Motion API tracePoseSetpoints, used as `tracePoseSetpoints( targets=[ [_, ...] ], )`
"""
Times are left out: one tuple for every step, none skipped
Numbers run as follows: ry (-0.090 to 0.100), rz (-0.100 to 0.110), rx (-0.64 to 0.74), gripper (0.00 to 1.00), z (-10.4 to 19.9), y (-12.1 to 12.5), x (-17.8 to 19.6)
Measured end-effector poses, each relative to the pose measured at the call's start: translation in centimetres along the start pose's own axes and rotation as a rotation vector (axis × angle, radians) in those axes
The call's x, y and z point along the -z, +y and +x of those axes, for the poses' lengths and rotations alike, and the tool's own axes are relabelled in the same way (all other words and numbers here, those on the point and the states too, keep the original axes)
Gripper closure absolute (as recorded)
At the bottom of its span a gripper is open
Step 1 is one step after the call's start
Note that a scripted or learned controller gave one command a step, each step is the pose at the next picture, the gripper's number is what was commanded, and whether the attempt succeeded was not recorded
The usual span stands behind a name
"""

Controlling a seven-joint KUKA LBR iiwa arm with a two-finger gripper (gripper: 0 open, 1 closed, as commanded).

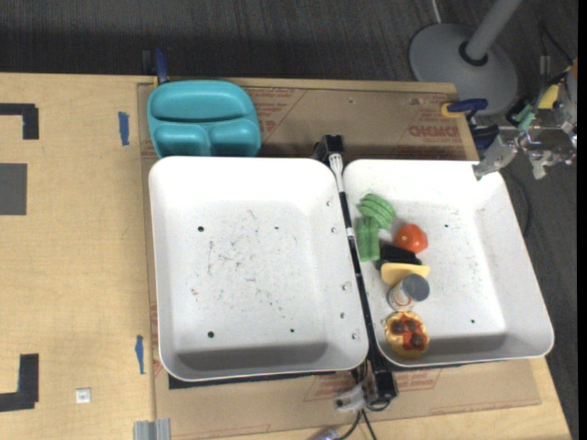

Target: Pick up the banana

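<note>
The banana (pixel 404 271) looks like a short pale-yellow piece lying in the right bin (pixel 477 273), near its left wall, with a black piece (pixel 396 254) touching its upper edge. My gripper (pixel 514 145) hangs over the bin's far right corner, well away from the banana and up to its right. Nothing is visible in its grasp.
Clustered around the banana are a green leafy toy (pixel 371 220), a red tomato (pixel 413 237), a grey round can (pixel 415 289) and a small orange-yellow food toy (pixel 406 331). The left bin (pixel 248 264) sits beside it. A teal divided tray (pixel 203 117) lies behind the left bin.
</note>
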State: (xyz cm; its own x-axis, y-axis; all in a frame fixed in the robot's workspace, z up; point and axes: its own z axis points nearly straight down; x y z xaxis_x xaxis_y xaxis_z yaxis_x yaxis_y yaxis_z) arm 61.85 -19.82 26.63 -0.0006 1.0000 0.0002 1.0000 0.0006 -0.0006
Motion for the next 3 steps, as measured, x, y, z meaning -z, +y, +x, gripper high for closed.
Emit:
tracePoseSetpoints(
  targets=[
    [0.0,0.0,0.115,0.0,7.9,-5.2,-9.6],
    [0.001,0.0,0.322,0.0,7.5,-11.4,-18.1],
    [0.0,-0.003,0.743,0.0,9.8,-13.8,-18.1]
  ],
)
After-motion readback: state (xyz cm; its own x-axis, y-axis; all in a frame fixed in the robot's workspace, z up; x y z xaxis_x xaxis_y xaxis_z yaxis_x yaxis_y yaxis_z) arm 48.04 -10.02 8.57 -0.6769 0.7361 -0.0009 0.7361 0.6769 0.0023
